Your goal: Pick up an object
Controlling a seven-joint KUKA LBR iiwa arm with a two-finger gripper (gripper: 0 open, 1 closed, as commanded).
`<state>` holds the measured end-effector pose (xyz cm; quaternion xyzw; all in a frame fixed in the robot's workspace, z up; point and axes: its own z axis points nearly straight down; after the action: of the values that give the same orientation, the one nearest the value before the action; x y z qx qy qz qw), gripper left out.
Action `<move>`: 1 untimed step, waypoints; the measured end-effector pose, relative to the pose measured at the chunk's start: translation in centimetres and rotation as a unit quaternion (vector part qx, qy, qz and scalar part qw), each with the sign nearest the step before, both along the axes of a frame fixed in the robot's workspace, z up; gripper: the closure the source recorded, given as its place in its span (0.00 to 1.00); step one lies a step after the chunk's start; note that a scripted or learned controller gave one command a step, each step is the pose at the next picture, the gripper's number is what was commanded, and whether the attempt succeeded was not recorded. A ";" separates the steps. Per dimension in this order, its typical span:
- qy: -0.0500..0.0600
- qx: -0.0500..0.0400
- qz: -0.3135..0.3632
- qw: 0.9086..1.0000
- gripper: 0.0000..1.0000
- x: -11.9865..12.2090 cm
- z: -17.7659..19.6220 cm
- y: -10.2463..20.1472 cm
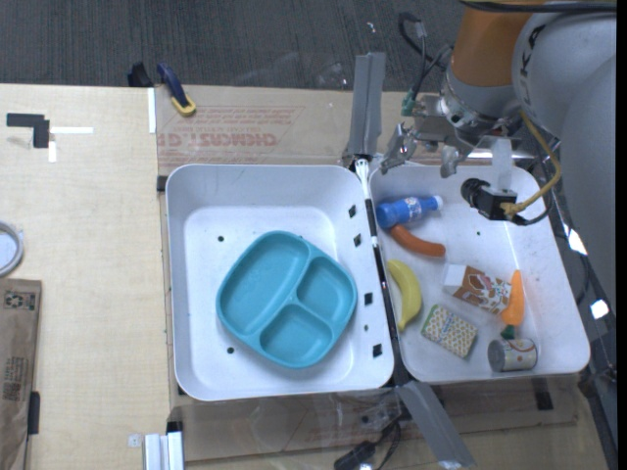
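- Nearest me in the right bin (558, 360) lies one small grey can (511, 353) on its side: stiff, smooth and likely to roll, so I would pinch it across its round body.
- Just beside it sit one patterned sponge (450, 330), soft and light, and one orange carrot (514, 300), hard and tapered.
- One small carton (477, 288) lies flat, light and crushable; its short sides look best to take.
- One yellow banana (405, 291) hugs the left wall, curved and slick.
- Farther off are one sausage (418, 242) and one blue bottle (408, 210), touching; both round, both apt to slip.
- The left bin (186, 262) holds one blue divided plate (286, 299), rigid and wide.
- My tool (423, 152) hangs over the far rim, holding nothing; how wide it stands I cannot tell.
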<state>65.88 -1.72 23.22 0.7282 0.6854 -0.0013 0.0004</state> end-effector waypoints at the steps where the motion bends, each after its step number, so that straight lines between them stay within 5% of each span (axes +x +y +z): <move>1: 0.001 0.000 0.071 0.997 0.00 -2.2 -9.3 -10.4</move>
<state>63.69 -12.15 13.89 0.6777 0.7353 -0.0016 -0.0003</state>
